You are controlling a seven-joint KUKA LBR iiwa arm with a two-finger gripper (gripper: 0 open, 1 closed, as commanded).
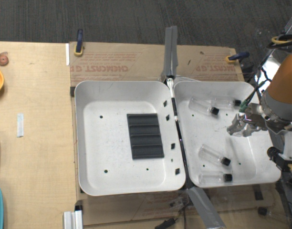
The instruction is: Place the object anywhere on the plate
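— Over the right bin (260, 173), what is the arm doing?

— Its gripper (237, 129) hangs above the bin's middle, toward the right wall. Whether the tool is apart or together I cannot tell (the metal blurs against the white floor), and nothing shows between its tips.

— And the objects?

— Four clear vials with black caps, all in the right bin: one (203, 106) near the top, another (227, 100) beside it toward the top right corner, a third (213, 156) lower down, a fourth (213, 178) along the bottom wall.

— The plate?

— A dark ribbed plate (145, 136) lies flat in the middle of the left bin (88, 142), well apart from the vials.
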